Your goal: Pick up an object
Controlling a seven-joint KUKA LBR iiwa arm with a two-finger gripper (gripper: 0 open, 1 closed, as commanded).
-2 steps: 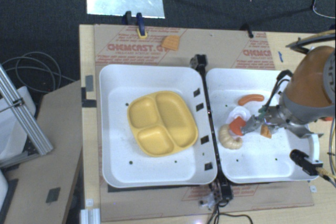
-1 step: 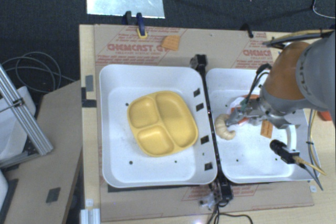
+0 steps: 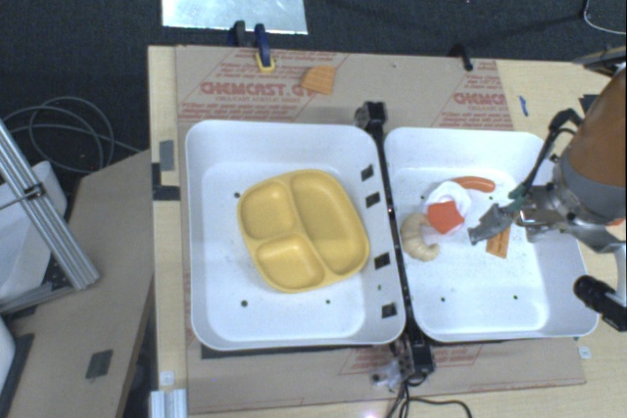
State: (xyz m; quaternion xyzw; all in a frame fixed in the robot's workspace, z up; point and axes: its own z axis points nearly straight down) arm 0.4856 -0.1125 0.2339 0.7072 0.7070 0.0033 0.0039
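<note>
camera view: two white bins (image 3: pixel 211 210), one yellow tray (image 3: pixel 302 230), claw (image 3: pixel 487 232) over food toys (image 3: pixel 446 215) (grip state unclear)

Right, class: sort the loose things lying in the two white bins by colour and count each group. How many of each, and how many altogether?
Yellow: 1, the divided tray in the left bin.
Red or orange: 3, the sausage-shaped piece, the red block and the orange stick, all in the right bin.
Cream: 1, the curved piece.
White: 1, the piece under the red block.
Total: 6
</note>
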